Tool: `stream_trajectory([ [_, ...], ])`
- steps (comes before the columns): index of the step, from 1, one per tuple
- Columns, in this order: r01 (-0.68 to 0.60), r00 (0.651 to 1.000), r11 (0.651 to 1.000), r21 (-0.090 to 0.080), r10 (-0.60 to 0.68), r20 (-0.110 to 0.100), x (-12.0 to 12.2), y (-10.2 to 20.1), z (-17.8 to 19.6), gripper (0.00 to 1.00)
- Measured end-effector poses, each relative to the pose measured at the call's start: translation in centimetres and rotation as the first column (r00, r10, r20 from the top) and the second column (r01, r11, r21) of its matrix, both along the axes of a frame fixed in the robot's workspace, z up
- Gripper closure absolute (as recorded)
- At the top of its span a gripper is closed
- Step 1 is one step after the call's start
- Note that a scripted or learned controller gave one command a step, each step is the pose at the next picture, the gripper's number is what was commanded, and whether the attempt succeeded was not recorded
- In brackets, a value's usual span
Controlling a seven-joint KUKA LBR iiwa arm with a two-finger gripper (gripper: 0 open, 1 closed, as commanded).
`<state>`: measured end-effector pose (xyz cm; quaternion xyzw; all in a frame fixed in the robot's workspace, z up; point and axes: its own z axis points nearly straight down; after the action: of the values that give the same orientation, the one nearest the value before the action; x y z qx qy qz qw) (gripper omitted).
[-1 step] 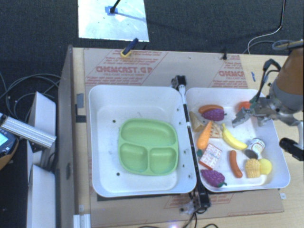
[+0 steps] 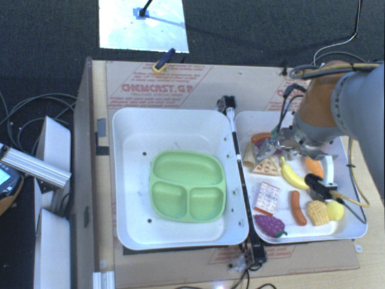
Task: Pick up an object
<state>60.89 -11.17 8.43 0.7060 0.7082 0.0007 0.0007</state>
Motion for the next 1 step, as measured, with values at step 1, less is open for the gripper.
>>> stream_trajectory([
  [1, 0.002, 1.000, 1.000, 0.000, -0.002, -0.002, -4.37, 1.94, -0.03, 0.00],
])
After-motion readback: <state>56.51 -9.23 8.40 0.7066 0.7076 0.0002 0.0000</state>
